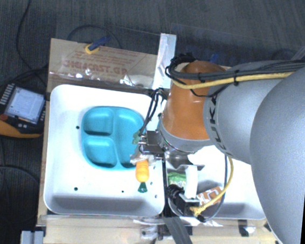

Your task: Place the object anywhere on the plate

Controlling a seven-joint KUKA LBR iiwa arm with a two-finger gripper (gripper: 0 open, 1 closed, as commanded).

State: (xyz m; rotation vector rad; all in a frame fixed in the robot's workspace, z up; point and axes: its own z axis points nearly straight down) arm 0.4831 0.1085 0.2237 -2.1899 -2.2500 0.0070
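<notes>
Seemingly, the gripper (148,152) sits right above the orange carrot-like object (143,172) — finger state cannot be told. Carrot's long axis runs up-down, just beside the blue plate (107,136), which lies to its left in view.

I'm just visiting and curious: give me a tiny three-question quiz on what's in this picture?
1. True or false: the orange carrot-like toy lies fully on the blue plate.
2. Which bin holds the plate: A, the left white bin; B, the right one?
3. Fill in: the plate has ___ compartments.

Key: 1 false, it sits at the plate's lower right edge, mostly on the bin floor; 2 A; 3 three.
</notes>
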